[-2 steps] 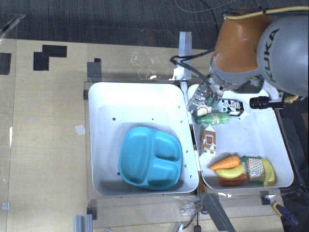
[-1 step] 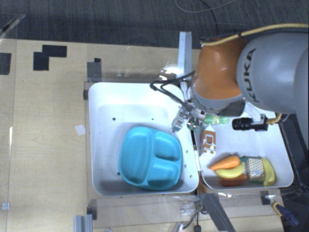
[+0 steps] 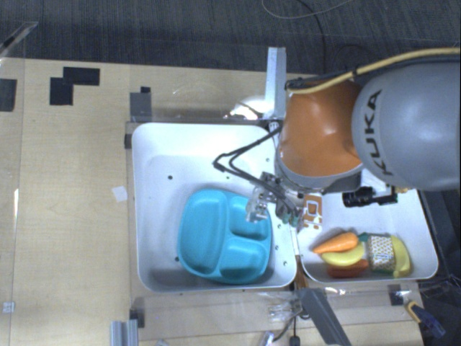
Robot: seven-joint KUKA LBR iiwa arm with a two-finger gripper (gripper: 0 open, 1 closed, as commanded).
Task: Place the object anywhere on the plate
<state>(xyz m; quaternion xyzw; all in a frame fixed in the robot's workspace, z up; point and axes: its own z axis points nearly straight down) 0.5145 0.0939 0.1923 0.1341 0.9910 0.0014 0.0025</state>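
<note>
A pale wooden bench top (image 3: 65,193) carries black square markings (image 3: 72,83). Beyond it lies dark grey carpet (image 3: 144,6), crossed by a thin cable (image 3: 338,2).

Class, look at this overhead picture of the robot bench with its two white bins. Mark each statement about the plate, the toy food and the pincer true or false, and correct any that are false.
1. The blue plate lies in the left bin. True.
2. The carrot rests on the plate. False: it lies in the right bin, beside the banana.
3. The plate has more than one compartment. True.
4. The pincer hangs over the right bin. False: it is above the plate's right edge, in the left bin.
5. The arm's orange band is in view. True.
6. The plate is red. False: it is blue.
</note>
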